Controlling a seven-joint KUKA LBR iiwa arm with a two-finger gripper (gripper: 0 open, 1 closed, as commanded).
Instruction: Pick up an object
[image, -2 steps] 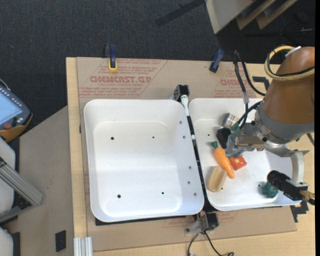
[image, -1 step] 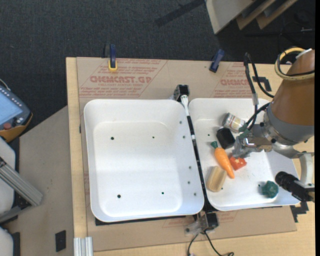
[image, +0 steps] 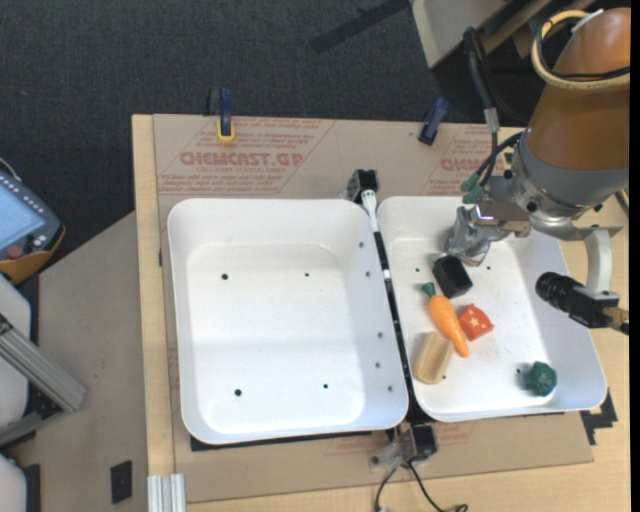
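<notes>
Two white bins sit side by side — the left bin (image: 270, 320) plain white with a few small dark dots on its floor, the right bin (image: 565, 345) the same white. In the right bin, an orange carrot (image: 449, 325) with a green tip lies in the middle; just right of the carrot is a red block (image: 476, 322), just below it a tan wooden cylinder (image: 432, 358), above it a black block (image: 452, 275), and farther right a dark green lump (image: 539, 378). The arm (image: 585, 110) is grey with an orange band.
</notes>
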